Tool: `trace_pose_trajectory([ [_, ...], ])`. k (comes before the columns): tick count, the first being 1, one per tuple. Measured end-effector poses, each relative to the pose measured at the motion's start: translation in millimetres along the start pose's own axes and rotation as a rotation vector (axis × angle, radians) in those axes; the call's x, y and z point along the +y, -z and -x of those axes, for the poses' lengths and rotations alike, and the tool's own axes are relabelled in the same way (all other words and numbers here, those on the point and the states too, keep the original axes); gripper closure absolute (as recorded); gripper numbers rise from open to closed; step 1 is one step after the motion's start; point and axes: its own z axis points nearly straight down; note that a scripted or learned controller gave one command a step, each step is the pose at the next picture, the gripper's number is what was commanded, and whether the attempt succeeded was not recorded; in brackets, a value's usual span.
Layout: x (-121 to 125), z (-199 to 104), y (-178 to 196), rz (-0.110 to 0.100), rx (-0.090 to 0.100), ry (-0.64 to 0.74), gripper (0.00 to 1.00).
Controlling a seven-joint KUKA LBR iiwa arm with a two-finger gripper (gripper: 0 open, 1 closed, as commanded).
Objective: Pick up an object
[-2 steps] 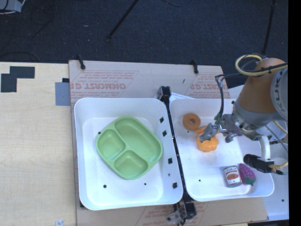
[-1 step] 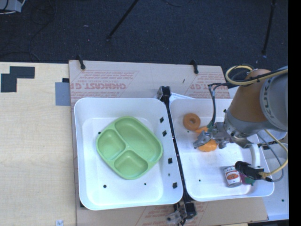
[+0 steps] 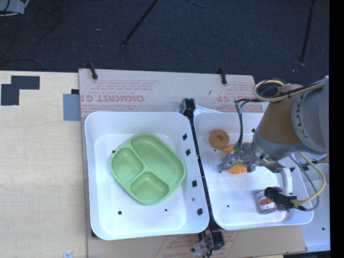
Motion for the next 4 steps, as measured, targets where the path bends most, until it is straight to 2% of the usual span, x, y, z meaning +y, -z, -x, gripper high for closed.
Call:
trace_pose_trajectory([
  [1, -0.2, 1.0, 10.8, -0.001, 0.000, -0.005, 1.00],
  [4, -4.6, -0.1, 140.6, 0.007, -0.001, 0.003, 1.00],
])
